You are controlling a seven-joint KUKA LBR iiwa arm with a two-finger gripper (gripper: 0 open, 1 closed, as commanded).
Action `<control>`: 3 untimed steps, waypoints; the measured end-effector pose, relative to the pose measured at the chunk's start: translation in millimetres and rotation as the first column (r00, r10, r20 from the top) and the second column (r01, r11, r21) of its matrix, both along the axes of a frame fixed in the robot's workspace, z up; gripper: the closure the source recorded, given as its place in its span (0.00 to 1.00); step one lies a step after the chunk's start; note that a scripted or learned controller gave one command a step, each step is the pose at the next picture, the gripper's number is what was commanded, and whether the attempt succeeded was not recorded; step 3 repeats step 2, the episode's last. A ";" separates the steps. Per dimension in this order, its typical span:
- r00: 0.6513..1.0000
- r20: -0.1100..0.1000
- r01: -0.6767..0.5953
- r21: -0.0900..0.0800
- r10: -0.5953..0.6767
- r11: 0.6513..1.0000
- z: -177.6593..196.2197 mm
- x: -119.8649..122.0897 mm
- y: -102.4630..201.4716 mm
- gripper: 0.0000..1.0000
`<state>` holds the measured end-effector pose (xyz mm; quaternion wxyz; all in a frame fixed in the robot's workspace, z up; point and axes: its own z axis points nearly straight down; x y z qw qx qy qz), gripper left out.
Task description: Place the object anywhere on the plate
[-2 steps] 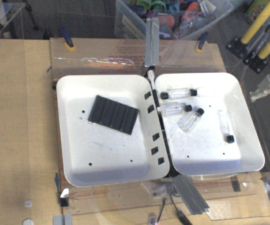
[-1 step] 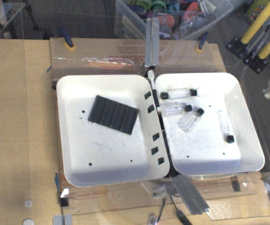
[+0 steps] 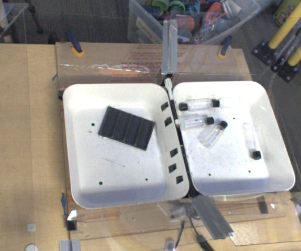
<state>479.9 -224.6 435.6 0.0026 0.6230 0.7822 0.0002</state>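
Black and ribbed, the plate [image 3: 126, 128] is laid flat and slightly askew in the left bin [image 3: 79, 156]. Four clear vials with black caps [image 3: 198, 104] are scattered in the right bin [image 3: 276, 161]: three clustered near the divider, one set apart toward the right wall.

Beyond my wooden bench's [image 3: 19, 140] far edge sits a clear tub of bright toys [image 3: 192, 7]; yellow poles [image 3: 297, 20] lean at its far-right corner.
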 end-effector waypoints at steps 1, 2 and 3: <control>0.847 -0.002 -0.532 0.000 0.532 0.847 0.0 0.4 1.0 1.00; 0.847 -0.002 -0.531 0.000 0.531 0.847 0.0 0.4 1.0 0.00; 0.847 -0.002 -0.531 0.000 0.531 0.847 0.0 0.4 1.0 0.00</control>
